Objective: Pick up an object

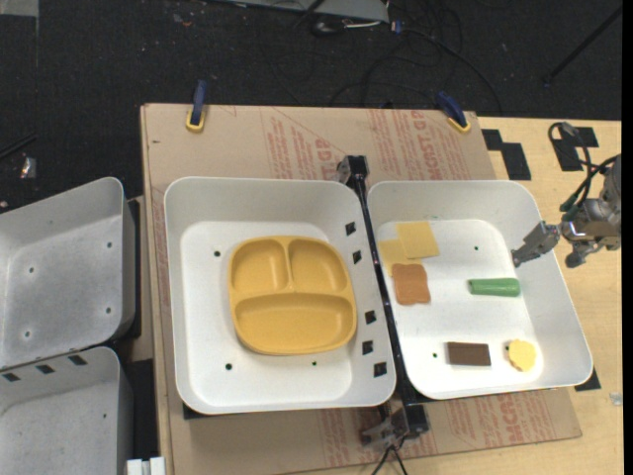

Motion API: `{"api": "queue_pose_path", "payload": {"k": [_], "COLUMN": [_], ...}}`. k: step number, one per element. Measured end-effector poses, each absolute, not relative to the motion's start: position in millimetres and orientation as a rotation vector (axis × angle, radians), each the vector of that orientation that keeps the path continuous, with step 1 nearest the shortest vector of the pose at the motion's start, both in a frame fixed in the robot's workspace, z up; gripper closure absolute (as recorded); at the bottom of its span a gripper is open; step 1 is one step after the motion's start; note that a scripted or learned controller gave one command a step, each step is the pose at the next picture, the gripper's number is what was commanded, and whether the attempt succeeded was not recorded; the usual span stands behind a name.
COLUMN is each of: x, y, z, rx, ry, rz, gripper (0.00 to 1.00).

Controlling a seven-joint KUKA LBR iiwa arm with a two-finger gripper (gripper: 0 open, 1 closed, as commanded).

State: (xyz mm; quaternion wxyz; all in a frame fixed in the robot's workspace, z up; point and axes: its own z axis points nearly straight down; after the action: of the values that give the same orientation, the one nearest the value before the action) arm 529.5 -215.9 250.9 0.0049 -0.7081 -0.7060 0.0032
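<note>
floor (89, 57): black, speckled, cables (415, 28) trailing across it
bench (297, 146): brown board, two clamps (197, 107)

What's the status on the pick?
Gripper at right bin's far right edge, holding nothing. Green block closest, untouched. Nothing between them.

Light falls evenly from overhead, bright on the two white bins (450, 384); their floors come close to washing out; shadows beneath the yellow divided plate (293, 295) and the small pieces are soft and short; the dark floor (79, 47) at the top shows grainy noise; focus is slightly soft throughout.
</note>
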Motion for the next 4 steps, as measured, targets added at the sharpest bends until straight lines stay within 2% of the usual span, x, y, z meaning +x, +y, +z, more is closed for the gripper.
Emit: {"api": "queue_pose_path", "payload": {"k": [1, 2, 4], "x": [532.1, 521.3, 521.9], "y": [-215.2, -214.3, -218.0], "z": [257.2, 204.2, 89.1], "rx": [-2.221, -2.220, -2.220], "ry": [-2.223, -2.216, -2.218], "rz": [0.001, 0.004, 0.003], "gripper": [0.00, 0.00, 0.00]}}
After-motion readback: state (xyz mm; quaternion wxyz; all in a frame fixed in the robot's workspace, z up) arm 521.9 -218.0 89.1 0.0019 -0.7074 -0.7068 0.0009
